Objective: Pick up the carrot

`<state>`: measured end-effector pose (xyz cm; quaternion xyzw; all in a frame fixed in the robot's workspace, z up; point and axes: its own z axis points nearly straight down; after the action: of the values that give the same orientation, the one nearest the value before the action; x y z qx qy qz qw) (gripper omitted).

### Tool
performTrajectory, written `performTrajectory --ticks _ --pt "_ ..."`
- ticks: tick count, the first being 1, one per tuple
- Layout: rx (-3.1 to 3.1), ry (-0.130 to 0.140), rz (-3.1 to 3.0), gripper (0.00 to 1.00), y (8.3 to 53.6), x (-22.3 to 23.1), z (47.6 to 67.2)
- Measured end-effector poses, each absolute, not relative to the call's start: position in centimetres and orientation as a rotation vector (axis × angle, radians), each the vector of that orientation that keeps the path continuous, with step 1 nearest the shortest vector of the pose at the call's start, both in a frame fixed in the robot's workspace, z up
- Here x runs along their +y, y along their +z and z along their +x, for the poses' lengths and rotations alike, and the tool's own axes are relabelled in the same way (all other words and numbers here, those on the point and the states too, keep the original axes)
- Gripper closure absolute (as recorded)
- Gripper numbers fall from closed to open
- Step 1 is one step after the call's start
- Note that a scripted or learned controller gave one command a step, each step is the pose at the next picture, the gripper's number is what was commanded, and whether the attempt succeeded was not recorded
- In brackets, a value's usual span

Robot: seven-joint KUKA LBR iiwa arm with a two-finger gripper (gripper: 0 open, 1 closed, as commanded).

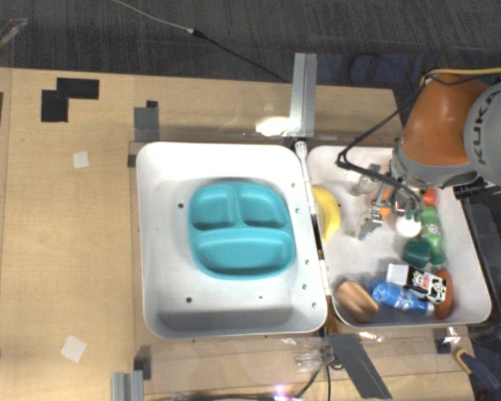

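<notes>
Two white bins sit side by side. The left bin holds a teal tray; the right bin is crowded with toys. Your arm hangs over the right bin's upper half, gripper low, between the banana and a green cluster.

Jaw state: cannot tell, too blurred and small.

Carrot: probably the orange bit just under the wrist, right of the gripper, mostly hidden. Confirm that before closing.

Neighbours crowd it closely, so you want a narrow, centred descent, and close only once the orange sits between the tips.
</notes>
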<state>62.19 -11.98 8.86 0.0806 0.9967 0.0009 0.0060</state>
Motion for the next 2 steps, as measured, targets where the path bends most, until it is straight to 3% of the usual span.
performTrajectory --ticks 1,2 --pt "3.08 -0.007 -0.532 0.0 9.0 -18.1 65.0" --pt "3.034 -0.006 -0.773 0.0 8.8 -17.8 60.2"
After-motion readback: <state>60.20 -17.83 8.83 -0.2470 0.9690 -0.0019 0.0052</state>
